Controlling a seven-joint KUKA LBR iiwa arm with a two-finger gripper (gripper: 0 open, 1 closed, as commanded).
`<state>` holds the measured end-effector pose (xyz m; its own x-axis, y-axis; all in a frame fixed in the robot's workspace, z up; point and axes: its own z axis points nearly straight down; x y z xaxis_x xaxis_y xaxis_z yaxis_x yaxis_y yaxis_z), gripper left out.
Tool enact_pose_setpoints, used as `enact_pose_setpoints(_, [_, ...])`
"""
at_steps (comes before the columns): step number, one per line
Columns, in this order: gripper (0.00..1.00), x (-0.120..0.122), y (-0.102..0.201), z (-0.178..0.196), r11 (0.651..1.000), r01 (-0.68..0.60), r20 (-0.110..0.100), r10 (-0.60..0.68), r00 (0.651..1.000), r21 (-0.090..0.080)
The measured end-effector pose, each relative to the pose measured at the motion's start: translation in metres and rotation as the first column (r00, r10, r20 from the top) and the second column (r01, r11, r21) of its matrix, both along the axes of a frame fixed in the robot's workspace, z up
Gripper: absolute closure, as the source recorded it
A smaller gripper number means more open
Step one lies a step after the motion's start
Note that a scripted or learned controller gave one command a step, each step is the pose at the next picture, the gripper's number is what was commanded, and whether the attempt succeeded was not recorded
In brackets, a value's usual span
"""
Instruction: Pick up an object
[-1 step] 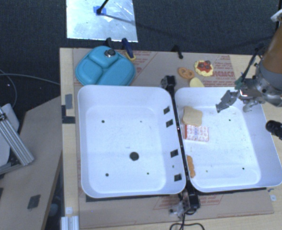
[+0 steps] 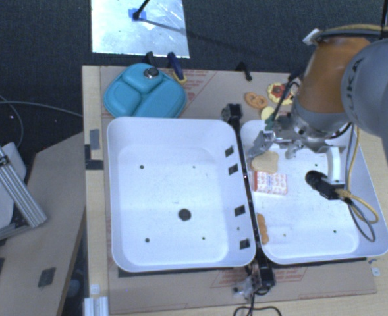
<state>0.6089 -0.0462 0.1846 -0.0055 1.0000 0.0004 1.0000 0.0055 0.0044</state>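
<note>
The hand point(image 2: 273, 149) is low over the back-left corner of the right bin point(image 2: 312, 242), fingers spread apart with nothing between them, right above a tan bread-like piece point(image 2: 266, 164). A red-and-white packet point(image 2: 271, 184) lies just in front of that piece, touching it as far as I can tell, and an orange-brown snack point(image 2: 262, 228) lies along the bin's left wall. The left bin point(image 2: 134, 143) has a small dark disc point(image 2: 184, 214) in it.
</note>
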Motion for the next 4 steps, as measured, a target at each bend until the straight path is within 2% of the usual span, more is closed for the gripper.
enact_pose_setpoints(1, [0.00,0.059,0.056,0.001,1.000,-0.001,0.003,0.001,1.000,0.000])
enact_pose_setpoints(2, [0.00,-0.067,0.144,0.030,1.000,0.000,-0.010,0.000,1.000,0.001])
enact_pose_setpoints(3, [0.00,-0.042,0.176,-0.056,1.000,0.000,-0.002,0.000,1.000,0.002])
enact_pose_setpoints(4, [0.00,0.065,0.234,-0.093,1.000,-0.002,0.012,0.002,1.000,0.005])
